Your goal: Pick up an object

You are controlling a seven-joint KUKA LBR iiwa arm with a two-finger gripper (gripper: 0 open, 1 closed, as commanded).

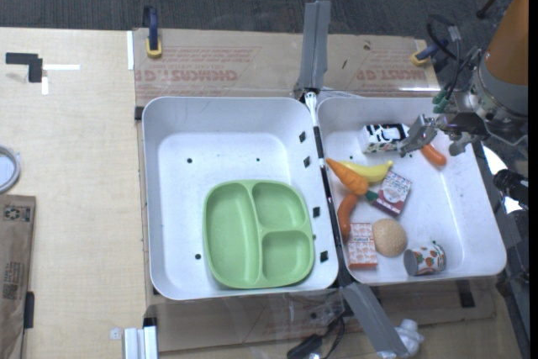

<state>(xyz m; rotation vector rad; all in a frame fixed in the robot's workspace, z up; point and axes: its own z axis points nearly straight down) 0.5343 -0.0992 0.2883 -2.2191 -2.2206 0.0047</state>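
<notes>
**Inspector:** Gripper (pixel 443 130) position first, from the camera view. Report.

**Assistant:** It hangs over the upper right part of the right bin (pixel 471 261), reaching in from the right. Two pale fingers (pixel 418 137) splay apart, open to a moderate width. Nothing sits between them.

**Inspector:** Nearest candidate for the pick?

**Assistant:** A small orange carrot piece (pixel 434 154), just below and between the fingers, lying on the bin floor. Its long axis runs diagonally, from upper left to lower right. Which end is the tip cannot be told at this size.

**Inspector:** Is there contact?

**Assistant:** Unclear. The fingers overlap its upper end in this slanted view; whether they touch it or stand above it cannot be settled.

**Inspector:** Other items nearby?

**Assistant:** A black-and-white carton (pixel 384 136) lies just left of the left finger. Toward the bin's left wall are a yellow banana (pixel 370 171), a longer orange carrot (pixel 345 181) and a maroon packet (pixel 393 192). Along the near side are a red-and-white box (pixel 361 245), a tan bread roll (pixel 389 237) and a tipped can (pixel 425 259). The left bin (pixel 168 181) holds a green divided plate (pixel 259 233).

**Inspector:** Judgement on the coming move?

**Assistant:** The carrot piece lies almost straight below, so a short descent seems all that is needed. Closing across its narrow width looks the safer course, since closing along the diagonal may push it aside.
</notes>
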